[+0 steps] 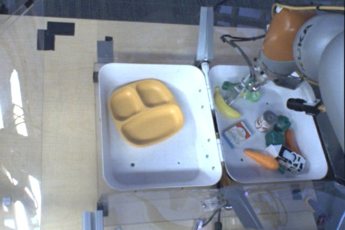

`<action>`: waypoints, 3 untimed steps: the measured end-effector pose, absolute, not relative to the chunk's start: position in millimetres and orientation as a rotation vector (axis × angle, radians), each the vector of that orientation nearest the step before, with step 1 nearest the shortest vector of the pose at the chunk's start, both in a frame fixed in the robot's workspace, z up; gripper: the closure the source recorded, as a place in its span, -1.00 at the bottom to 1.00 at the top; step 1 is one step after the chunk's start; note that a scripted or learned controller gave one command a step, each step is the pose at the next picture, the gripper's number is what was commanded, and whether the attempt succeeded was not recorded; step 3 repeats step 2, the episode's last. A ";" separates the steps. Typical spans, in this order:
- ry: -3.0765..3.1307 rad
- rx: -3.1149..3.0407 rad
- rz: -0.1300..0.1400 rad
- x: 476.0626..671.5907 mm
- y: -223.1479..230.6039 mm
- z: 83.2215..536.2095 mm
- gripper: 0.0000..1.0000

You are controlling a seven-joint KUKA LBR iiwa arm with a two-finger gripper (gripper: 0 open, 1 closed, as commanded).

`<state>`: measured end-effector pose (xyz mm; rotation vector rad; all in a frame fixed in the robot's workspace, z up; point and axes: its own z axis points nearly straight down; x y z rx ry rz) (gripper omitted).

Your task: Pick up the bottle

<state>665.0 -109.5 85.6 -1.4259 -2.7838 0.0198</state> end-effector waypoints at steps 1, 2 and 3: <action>-2.806 -1.424 0.003 670.6 -106.1 98.0 1.00; -2.812 -1.420 -0.005 643.5 -94.9 210.3 1.00; -2.812 -1.420 -0.005 643.5 -94.9 210.3 1.00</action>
